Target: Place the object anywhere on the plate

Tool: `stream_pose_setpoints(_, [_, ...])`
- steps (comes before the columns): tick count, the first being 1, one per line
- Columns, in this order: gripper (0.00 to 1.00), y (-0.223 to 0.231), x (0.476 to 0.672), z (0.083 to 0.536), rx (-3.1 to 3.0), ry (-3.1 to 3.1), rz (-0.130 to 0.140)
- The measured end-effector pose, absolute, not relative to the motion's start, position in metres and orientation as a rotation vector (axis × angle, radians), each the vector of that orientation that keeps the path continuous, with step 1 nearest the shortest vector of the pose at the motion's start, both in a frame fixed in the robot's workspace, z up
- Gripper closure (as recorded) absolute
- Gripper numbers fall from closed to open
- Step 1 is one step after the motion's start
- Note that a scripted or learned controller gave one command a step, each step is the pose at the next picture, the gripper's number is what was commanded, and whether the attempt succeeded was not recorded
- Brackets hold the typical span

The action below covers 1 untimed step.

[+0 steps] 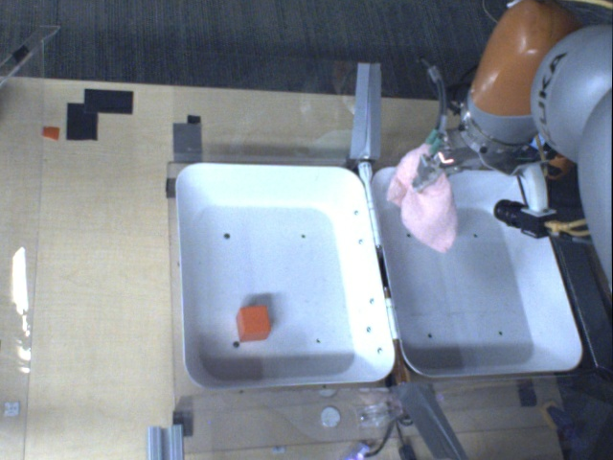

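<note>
- Wooden bench (96, 286) spreads under everything, pale and bare on its left side, with black blocks (94, 111) and a tiny orange marker (51, 133) near its far left corner
- Two shallow white bins sit side by side on it: the left bin (278, 199) and the right bin (498, 305), their inner walls just beside each other along the middle
- The arm (565, 65) comes in from the right, grey with its orange band, leaning over the far corner of the right bin
- Pink cloth (426, 207) hangs crumpled from the arm's tip, over the right bin's far left corner, close to the dividing wall
- Gripper (442, 157) is pinched onto the top of that pink cloth, the fabric bunched between its fingers and drooping below
- Small orange block (254, 323) rests on the floor of the left bin, toward the near left, well apart from the cloth and the gripper
</note>
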State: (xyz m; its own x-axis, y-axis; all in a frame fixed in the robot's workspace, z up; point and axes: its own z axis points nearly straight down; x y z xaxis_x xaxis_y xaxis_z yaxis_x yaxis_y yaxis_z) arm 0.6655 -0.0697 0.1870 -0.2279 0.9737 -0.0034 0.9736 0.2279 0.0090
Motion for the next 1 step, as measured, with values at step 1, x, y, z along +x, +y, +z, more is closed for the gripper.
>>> stream_pose_setpoints(1, [1.00, -0.0681, 0.6679, 0.2270, 1.938, 2.461, 0.010])
